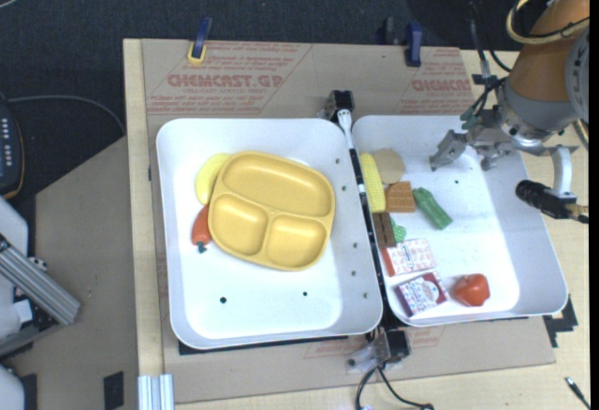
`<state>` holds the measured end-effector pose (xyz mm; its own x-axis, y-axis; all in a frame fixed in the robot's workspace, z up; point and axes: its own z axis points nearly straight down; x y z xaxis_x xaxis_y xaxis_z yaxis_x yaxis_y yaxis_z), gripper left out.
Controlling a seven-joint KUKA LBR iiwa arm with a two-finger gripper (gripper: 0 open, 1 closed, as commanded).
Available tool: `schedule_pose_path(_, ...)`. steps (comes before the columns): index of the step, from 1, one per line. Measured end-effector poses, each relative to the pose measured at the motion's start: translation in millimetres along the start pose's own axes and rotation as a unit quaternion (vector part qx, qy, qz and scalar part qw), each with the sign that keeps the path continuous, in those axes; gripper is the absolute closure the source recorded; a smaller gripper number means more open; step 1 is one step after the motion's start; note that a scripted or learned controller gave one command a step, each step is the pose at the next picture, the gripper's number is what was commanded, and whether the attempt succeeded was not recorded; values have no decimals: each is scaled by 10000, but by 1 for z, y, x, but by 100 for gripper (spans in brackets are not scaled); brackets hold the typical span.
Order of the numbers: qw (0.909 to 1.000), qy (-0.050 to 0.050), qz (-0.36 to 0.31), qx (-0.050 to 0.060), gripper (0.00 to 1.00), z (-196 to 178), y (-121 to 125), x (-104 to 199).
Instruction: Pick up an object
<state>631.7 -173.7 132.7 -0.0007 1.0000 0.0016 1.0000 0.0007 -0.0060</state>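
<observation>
Your table (281,71) runs across the middle of the frame, its brown top printed with red lettering and clamped along the far edge. Two white bins sit on it side by side, touching at centre. The left bin (187,296) carries a yellow divided tray (271,209) lying flat in its upper half. A yellow piece (210,176) pokes out from under the tray's upper left rim and a red-orange piece (201,228) peeks out at its left edge.

The arm (552,52) enters at the upper right of the frame and hangs over the upper right corner of the right bin (533,249). The jaws (466,148) are spread, with nothing between them, above bare bin floor.

The things you could pick lie along the right bin's left side and lower edge: a corn cob (372,182) against the left wall, a tan round piece (390,162) just beside its top, a brown block (401,197) next to it, a green pickle-shaped piece (432,209) tilted near centre, two red-and-white packets (410,257) (420,293) lower down, and a red tomato-like piece (472,289) at lower right. All lie well apart from the jaws.
</observation>
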Motion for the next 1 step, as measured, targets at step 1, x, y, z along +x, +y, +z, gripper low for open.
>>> schedule_pose_path(1,10000,0,-1,0,0,51,-1,1)
